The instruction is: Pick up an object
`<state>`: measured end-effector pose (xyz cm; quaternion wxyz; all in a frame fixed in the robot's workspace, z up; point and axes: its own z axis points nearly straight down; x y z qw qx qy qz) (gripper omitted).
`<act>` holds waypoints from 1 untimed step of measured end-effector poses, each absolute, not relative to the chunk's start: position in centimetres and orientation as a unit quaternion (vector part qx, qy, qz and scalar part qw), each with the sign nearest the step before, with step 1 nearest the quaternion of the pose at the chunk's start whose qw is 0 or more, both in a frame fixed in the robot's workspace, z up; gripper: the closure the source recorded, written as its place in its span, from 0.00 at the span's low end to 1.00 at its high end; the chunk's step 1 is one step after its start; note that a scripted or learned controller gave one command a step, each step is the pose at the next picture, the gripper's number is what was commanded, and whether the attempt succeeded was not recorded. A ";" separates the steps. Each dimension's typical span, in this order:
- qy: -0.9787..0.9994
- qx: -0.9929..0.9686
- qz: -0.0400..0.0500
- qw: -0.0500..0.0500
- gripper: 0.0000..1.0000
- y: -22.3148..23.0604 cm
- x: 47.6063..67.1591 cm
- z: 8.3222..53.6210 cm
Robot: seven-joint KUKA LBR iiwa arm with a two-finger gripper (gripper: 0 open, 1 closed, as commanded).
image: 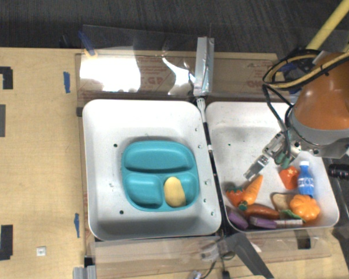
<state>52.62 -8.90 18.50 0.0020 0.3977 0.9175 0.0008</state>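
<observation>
My gripper (270, 165) hangs over the middle of the right bin (244, 124), under the arm's orange band. It is open, with nothing between its fingers. One finger (255, 169) points down-left toward an orange carrot (253, 189). The other finger sits just above a red-orange toy (288, 177). Along the bin's front lie a red pepper (234, 196), a purple eggplant (238, 218), a brown piece (260, 210), an orange pumpkin (305, 207) and a blue bottle (305, 180).
The left bin (99, 156) holds a teal divided tray (158, 156) with a yellow potato-like piece (174, 192) in its lower right compartment. A ridge (208, 150) separates the two bins. Cables loop above the arm at the right.
</observation>
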 end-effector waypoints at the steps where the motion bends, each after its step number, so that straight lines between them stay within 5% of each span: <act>1: 0.922 0.387 0.000 0.001 0.00 -12.6 60.0 18.2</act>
